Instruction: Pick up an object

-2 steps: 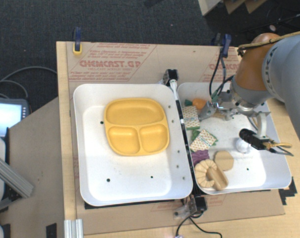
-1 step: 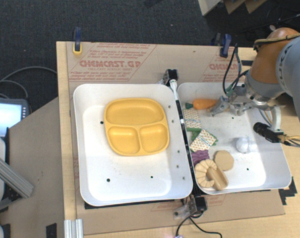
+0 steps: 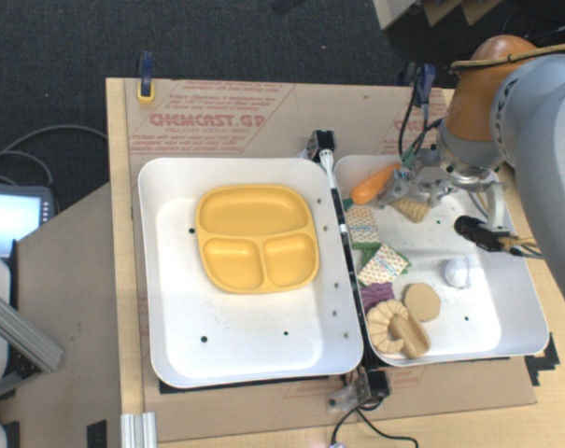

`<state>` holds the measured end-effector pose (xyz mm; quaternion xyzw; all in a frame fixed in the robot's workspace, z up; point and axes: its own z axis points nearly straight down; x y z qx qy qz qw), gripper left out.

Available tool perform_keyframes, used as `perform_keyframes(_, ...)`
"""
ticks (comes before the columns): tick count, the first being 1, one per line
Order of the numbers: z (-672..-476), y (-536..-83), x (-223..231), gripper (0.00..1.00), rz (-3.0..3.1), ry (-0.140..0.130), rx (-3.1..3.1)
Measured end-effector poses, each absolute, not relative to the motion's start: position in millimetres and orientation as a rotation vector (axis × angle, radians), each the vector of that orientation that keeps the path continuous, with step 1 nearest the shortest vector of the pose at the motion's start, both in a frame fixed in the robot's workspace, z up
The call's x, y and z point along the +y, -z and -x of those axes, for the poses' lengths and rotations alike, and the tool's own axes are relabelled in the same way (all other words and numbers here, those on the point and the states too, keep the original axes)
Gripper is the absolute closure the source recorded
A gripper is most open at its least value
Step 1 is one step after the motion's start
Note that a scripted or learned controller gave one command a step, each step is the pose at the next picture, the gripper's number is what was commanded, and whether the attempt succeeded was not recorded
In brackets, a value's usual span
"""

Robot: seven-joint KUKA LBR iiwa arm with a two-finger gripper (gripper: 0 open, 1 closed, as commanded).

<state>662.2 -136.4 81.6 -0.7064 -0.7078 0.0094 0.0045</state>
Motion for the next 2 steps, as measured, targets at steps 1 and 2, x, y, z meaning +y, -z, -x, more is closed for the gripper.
perform_keyframes(1,-666.2,-95,-133,1.0,2.222,-0.003,-2.222)
perform_keyframes(2,-605.5,-191,-47,1.0,2.213,0.009,-2.228)
